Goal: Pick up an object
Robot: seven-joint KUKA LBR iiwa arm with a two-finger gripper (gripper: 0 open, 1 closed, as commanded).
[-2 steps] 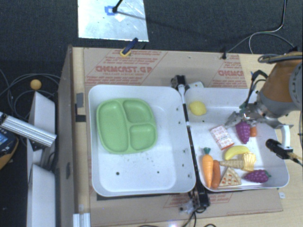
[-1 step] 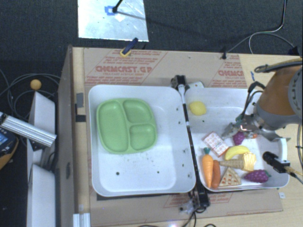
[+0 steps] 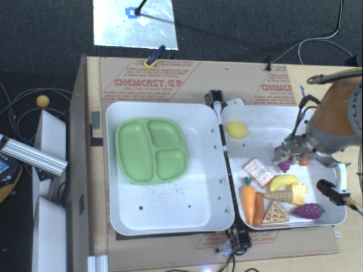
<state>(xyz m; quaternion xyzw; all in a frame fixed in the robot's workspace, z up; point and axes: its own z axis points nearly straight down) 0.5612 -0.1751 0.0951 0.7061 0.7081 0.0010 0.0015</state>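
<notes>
Arm is reaching in from the right, gripper (image 3: 285, 152) hanging low over the right bin (image 3: 266, 118), where the toy food is heaped. Nearest candidates: purple piece (image 3: 285, 165) just beneath, banana (image 3: 283, 181) beside it (lemon (image 3: 237, 130) sits apart). Cannot tell how the pincer stands. Green plate (image 3: 151, 150) is lying in left bin.

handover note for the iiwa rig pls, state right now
Gripper: low in the right bin, at a small purple item; grip state unclear from this view.
Right bin also holds lemon, banana, carrot, purple grapes, pizza slice, a red-and-white block.
Left bin: green divided plate.
Done: nothing visibly lifted.
Left: confirm a grasp, lift one object.
</notes>
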